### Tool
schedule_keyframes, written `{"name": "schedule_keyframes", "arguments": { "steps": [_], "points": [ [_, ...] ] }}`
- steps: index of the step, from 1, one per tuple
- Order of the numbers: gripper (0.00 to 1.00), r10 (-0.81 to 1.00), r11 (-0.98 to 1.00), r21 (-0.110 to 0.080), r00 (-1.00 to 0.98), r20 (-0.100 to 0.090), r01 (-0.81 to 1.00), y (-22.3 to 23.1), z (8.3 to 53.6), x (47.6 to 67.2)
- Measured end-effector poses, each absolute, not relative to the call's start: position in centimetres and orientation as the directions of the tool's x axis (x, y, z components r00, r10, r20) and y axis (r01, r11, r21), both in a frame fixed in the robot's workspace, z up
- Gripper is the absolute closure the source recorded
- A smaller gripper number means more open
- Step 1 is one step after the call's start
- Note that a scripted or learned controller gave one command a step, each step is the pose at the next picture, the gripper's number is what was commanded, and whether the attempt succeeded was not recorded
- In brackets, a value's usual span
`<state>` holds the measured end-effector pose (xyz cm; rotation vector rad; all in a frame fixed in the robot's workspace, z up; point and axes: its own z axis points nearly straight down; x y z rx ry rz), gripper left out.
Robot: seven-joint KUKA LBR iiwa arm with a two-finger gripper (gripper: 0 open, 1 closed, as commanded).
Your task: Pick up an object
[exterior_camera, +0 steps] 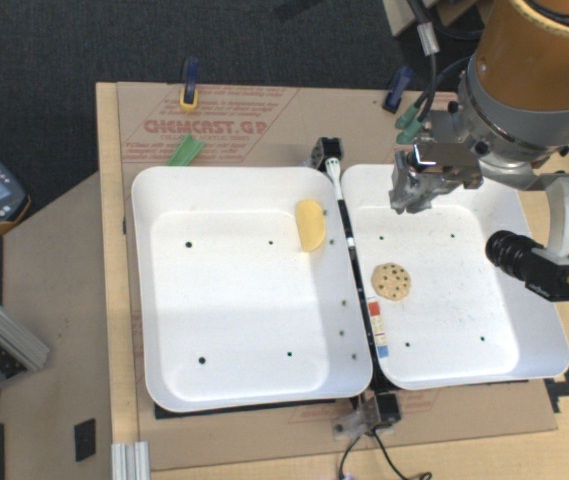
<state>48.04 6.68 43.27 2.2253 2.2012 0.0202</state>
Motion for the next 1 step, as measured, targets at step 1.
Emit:
{"name": "schedule_keyframes", "arguments": {
  "steps": [1],
  "points": [
    [1.0, 1.0, 0.0, 0.003, 0.0, 0.0, 1.0, 7.4, 43.47, 48.01]
  ]
}}
